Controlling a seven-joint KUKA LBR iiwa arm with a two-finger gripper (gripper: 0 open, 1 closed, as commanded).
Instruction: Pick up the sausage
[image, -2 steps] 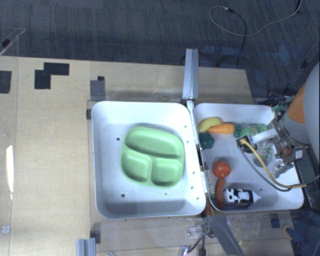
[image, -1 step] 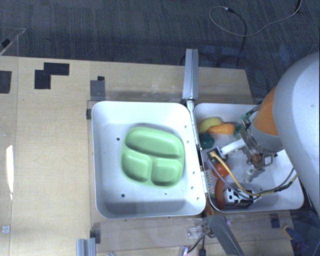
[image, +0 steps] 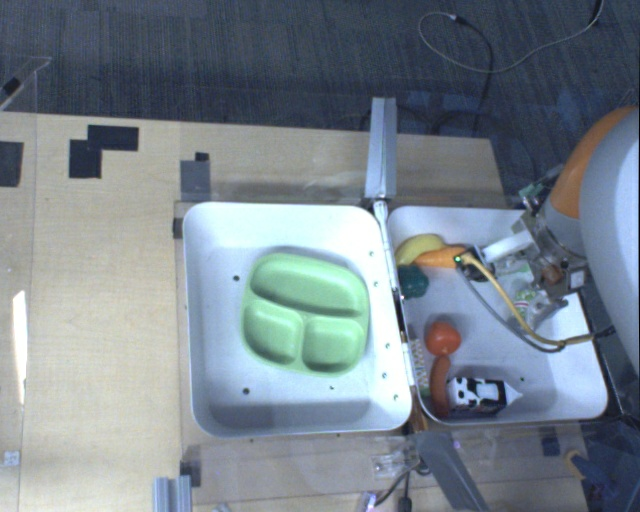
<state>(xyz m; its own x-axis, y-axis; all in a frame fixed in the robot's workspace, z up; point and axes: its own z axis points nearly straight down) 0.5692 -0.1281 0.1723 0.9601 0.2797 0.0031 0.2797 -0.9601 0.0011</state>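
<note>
- Reddish-brown sausage (image: 437, 378): lying in the lower-left corner of the right bin (image: 575, 405), just beside black-and-white toy (image: 482, 393), below red tomato (image: 443, 337).
- Gripper (image: 542, 280): hovering near that bin's right edge; spread or pressed together, cannot tell.
- Green divided plate (image: 305, 312): sitting mid left bin (image: 215, 400).

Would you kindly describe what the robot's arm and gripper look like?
The arm is bulky, rounded and pale grey, with an orange band above the wrist. The gripper is small, metallic and grey, and a yellow cable loops from it.
</note>
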